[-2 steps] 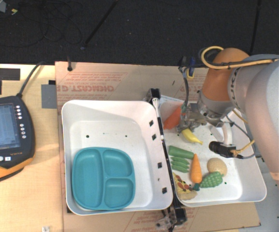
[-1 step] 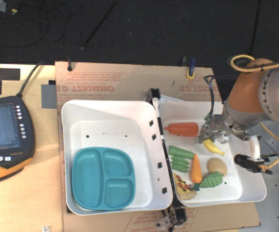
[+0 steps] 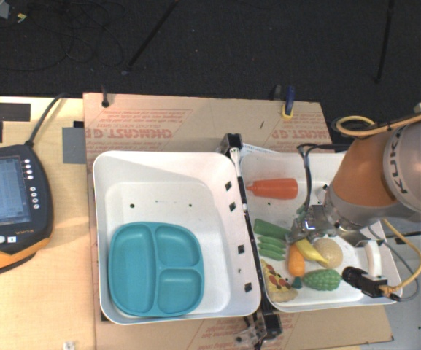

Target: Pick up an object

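My gripper (image 3: 306, 226) hangs low in the right bin (image 3: 319, 162), near its middle, reaching in from the right under the orange wrist band. Just below it lie a yellow banana (image 3: 309, 251) and a beige round piece (image 3: 329, 253). An orange-red carrot (image 3: 273, 188) lies toward the far side of the bin. Green pods (image 3: 270, 239) rest to the gripper's left. Near the front edge are a small orange fruit (image 3: 296, 264), a bumpy green piece (image 3: 322, 280) and a pizza slice (image 3: 279, 282). Nothing shows between the fingers.
The left bin (image 3: 159, 173) holds a teal divided plate (image 3: 156, 268) at its front. A control pendant (image 3: 6, 199) lies on the bench at the far left. Cardboard (image 3: 195, 126) lies under both bins, with a dividing rail (image 3: 241, 217) between them.
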Motion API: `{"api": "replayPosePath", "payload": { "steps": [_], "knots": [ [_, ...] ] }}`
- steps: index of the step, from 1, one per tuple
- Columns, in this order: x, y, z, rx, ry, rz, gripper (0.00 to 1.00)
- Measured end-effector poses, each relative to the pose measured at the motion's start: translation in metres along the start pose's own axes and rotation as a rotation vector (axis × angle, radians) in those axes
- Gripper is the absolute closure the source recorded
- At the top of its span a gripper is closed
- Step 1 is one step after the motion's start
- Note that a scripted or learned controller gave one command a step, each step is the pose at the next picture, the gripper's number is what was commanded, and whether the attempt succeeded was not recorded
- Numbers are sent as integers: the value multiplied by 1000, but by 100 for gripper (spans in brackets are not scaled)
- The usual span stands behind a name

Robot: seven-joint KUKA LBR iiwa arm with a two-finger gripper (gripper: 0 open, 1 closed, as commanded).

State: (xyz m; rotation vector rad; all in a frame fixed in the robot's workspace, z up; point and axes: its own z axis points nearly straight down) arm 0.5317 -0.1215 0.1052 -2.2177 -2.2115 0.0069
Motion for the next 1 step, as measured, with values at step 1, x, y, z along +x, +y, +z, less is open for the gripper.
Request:
{"api": "replayPosePath", "payload": {
  "steps": [1],
  "knots": [
    [98, 22, -87, -15, 0, -13, 100]
  ]
}}
